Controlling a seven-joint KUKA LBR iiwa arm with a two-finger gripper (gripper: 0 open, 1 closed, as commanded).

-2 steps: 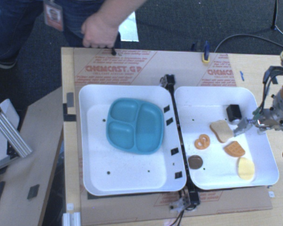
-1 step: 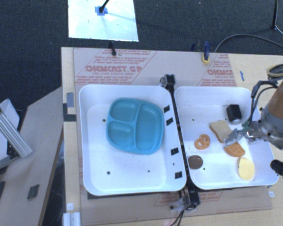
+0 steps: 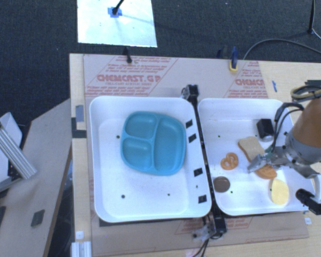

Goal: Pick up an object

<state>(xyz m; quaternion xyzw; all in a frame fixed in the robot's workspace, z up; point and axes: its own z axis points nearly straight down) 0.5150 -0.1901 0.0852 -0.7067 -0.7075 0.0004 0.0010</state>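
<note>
In the right bin (image 3: 241, 108) lie a tan toast slice (image 3: 250, 146), an orange pretzel (image 3: 230, 160), a brown round cookie (image 3: 221, 184), a pale yellow piece (image 3: 279, 191) and an orange flat piece (image 3: 267, 172). My gripper (image 3: 260, 164) is low in this bin, reaching in from the right. Its tip sits between the toast slice and the orange flat piece, over the top edge of the orange piece. I see nothing lifted off the bin floor.
The left bin (image 3: 109, 197) holds a blue divided plate (image 3: 152, 143). A black-clipped divider (image 3: 199, 149) runs between the bins. The arm's grey body with its orange band (image 3: 313, 130) covers the right bin's right side.
</note>
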